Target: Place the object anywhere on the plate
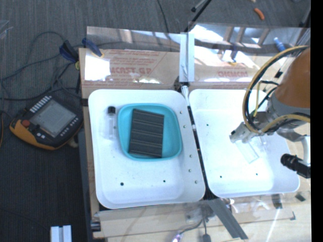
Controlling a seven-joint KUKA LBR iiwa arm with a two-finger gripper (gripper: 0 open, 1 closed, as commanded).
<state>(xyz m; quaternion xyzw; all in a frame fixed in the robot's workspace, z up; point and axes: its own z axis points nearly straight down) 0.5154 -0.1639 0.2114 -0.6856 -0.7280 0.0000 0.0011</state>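
Over the right-hand shallow white bin (262,185) we see the grey arm's two-finger gripper (248,144) hanging low above the floor, and whether it is open or closed we cannot tell. Across the divider, in the left white bin (146,190), the dark ribbed rectangular block (146,132) already lies on the turquoise square plastic plate (173,146), its long axis running away from us. A small clear vial with a black cap (110,119) lies just beside the plate's left rim. Plate and block sit well to the gripper's left across the desk.
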